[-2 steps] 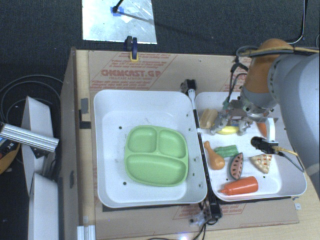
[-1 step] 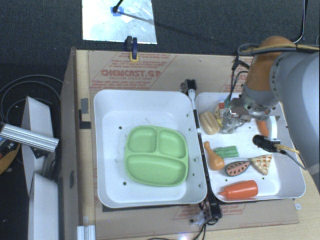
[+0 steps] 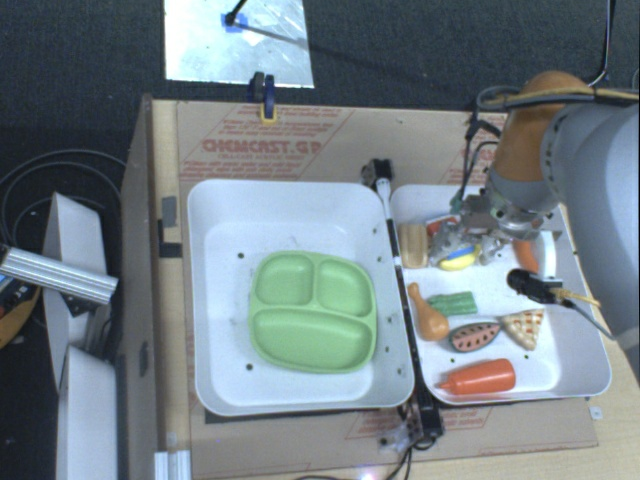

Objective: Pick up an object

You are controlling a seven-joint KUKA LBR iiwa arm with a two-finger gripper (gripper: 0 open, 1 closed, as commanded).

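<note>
though set side by side, loaded quite differently. in the left shallow white bin (image 3: 225, 248): one pale green plastic plate with three compartments (image 3: 312, 311), flat in the middle. in the right shallow white bin (image 3: 575, 356): a crowd of toy foods. at the near edge, a long red-orange sausage-shaped piece (image 3: 478, 377). just beyond, a brown oval piece with pale dots (image 3: 474, 336) and a tan pizza-slice wedge (image 3: 524, 326), near each other. farther back, a tan drumstick-shaped piece (image 3: 430, 315) just beside a short green ridged piece (image 3: 452, 302). against the left wall, a beige block (image 3: 412, 245). at the far end, a small yellow curved piece (image 3: 457, 260), a red piece (image 3: 437, 228) and an orange carrot-like piece (image 3: 527, 258).

low over that far end, the gripper (image 3: 468, 240) of the grey arm (image 3: 590, 168), right above the small yellow curved piece and covering part of it; cannot tell whether spread, pressed together or pinching anything. crowded close around that spot: the beige block and the red piece.

under both bins, a brown cardboard sheet with red print (image 3: 260, 143). at the far rim between the bins, a black clip (image 3: 378, 173). beyond the cardboard, a silvery foil square (image 3: 238, 28) and a blue clamp (image 3: 263, 93). off to the left, a bare aluminium bar (image 3: 60, 273) and black cables (image 3: 30, 183).
</note>
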